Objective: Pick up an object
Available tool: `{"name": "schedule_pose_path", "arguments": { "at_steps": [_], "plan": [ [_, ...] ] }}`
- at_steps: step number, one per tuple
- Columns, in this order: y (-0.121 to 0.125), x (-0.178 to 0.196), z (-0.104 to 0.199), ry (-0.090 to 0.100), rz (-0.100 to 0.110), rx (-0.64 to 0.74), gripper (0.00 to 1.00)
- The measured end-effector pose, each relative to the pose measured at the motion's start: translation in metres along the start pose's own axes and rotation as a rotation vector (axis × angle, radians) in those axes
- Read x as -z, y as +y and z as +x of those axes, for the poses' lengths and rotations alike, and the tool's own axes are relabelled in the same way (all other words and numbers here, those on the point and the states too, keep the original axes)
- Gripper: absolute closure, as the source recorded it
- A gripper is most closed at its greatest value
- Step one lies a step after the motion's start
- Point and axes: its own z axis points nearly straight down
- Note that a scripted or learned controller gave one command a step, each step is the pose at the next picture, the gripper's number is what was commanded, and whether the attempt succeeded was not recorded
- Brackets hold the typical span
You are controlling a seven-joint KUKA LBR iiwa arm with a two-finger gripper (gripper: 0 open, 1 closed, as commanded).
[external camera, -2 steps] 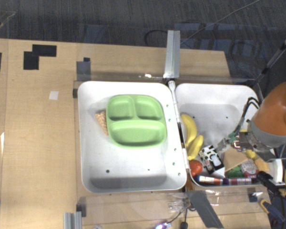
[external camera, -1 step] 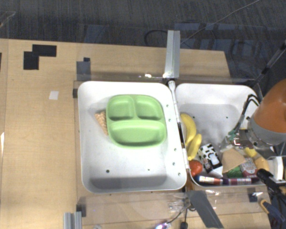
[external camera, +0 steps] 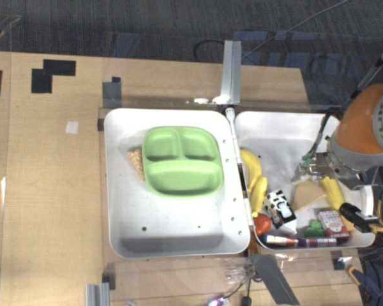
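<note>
A: In the camera view, the arm (external camera: 370,129) comes in from the right and hangs over the right bin (external camera: 274,127). The objects of the task lie crowded along the near side of this bin: two bananas (external camera: 254,177) by the left wall, a red tomato-like thing (external camera: 262,224) in the near left corner, a small black and white item (external camera: 279,206), a tan wedge (external camera: 307,196), a yellow piece (external camera: 332,192) and a red packet (external camera: 330,221).

B: And the left bin (external camera: 121,190)?

A: It holds a green divided plate (external camera: 181,160), and a brownish thing (external camera: 136,163) looks out from under the plate's left edge. The arm is well apart from them.

B: What could go wrong from here, in your opinion?

A: The pile is tight, things touch or overlap. If the hand (external camera: 308,164) descends there, I think it may push two objects together or land on an edge, and the grasp slips. The bananas lie against the wall, so there is little room on that side. The flat packet is also hard to take from above.

B: What about the hand itself?

A: It sits just far of the tan wedge and the yellow piece, low above the bin floor. It is small and partly hidden under the wrist, so I cannot tell if it is released or clenched. I see nothing between it, so I would not say it grasps anything. Whether it touches the wedge, I cannot tell either.
</note>
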Motion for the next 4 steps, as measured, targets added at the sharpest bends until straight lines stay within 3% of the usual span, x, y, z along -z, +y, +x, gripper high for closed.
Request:
{"name": "schedule_pose_path", "arguments": {
  "at_steps": [1, 2, 3, 4],
  "plan": [
    [0.034, 0.168, 0.075, 0.004, 0.011, 0.093, 1.0],
    [0.034, 0.167, 0.075, 0.004, 0.012, 0.094, 0.0],
    [-0.001, 0.074, -0.005, 0.004, 0.016, -0.045, 0.0],
    [0.008, 0.016, -0.035, -0.005, -0.012, 0.127, 0.0]
  ]
}}
